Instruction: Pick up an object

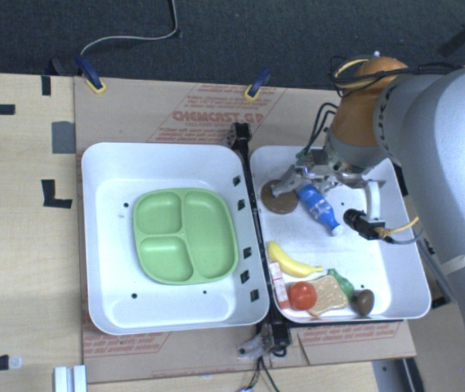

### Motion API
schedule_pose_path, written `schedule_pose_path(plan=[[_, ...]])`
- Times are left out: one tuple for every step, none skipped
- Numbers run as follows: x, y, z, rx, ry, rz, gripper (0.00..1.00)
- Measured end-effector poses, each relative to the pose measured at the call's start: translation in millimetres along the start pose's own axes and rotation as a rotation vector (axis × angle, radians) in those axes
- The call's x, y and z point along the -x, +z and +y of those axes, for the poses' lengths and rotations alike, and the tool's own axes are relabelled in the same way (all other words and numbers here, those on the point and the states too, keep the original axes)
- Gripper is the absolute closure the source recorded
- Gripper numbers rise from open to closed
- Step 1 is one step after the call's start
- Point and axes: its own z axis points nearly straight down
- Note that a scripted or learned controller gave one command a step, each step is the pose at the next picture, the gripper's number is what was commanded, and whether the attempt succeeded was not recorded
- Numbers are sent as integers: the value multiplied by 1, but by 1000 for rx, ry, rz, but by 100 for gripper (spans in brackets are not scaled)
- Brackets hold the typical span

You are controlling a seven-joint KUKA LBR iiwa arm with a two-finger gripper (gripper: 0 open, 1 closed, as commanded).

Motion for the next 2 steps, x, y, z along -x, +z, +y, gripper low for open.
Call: schedule_pose_path(plan=[[-2, -11, 1, 0, -2, 3, 100], [-101, -96, 4, -9, -3, 2, 100]])
